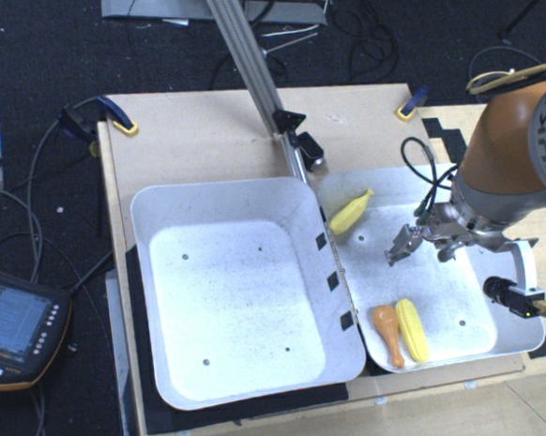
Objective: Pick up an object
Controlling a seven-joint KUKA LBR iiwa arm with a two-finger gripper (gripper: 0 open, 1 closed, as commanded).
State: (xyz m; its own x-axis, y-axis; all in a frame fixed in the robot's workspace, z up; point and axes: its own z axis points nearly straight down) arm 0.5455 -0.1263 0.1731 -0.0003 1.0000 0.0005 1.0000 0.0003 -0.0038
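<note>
Three objects lie in the right bin (467, 291). A yellow banana-shaped piece (349, 213) rests near its far left corner. An orange pear-shaped piece (388, 329) and a yellow corn cob (412, 329) lie side by side at the near left edge. My gripper (420, 251) hangs over the middle of this bin, to the right of and below the banana piece and above the corn. Its fingers are spread apart, and nothing is between them.
The left bin (232, 291) adjoins the right one along a shared rim. A slanted metal pole (256, 68) with a clamp stands behind the bins. A black cable loops by my wrist. A teach pendant (13, 327) lies on the floor at far left.
</note>
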